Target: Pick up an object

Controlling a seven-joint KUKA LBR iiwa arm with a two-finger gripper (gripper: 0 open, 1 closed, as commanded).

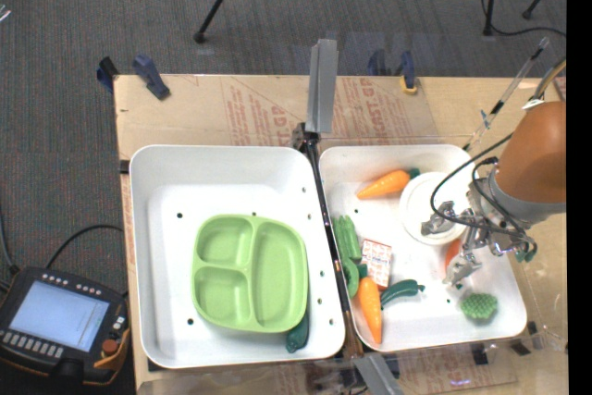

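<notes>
At the far left, on the floor beside the bench, lies a teach pendant (57, 319) with a lit screen. On the bench, the left bin (148, 199) holds a green divided plate (250, 272) with three compartments, set toward the bin's near right. A dark green object (296, 338) pokes out from under the plate's near right corner, against the bin's near wall; it is too hidden to name.

The right bin (370, 157) starts just across the central divider. Along its left wall lies a green cucumber-like piece (348, 240), running far to near. Just right of it sits a small white card with red print (376, 260). Near of the card lies an orange carrot (370, 308), pointing toward the near wall, and a small dark green pepper (400, 291) rests just beside the carrot's right. A second carrot (386, 184) lies at the far side of the bin, its green top touching a white round plate (424, 203).

The arm (536, 157) comes in from the right above the plate's right edge. The gripper (465, 271) hangs low over the bin floor, right of the pepper and just far of a green bumpy broccoli-like piece (479, 305) in the near right corner. A sliver of red-orange shows beside its fingers, but I cannot tell whether the fingers are spread or closed, or pinching anything.
</notes>
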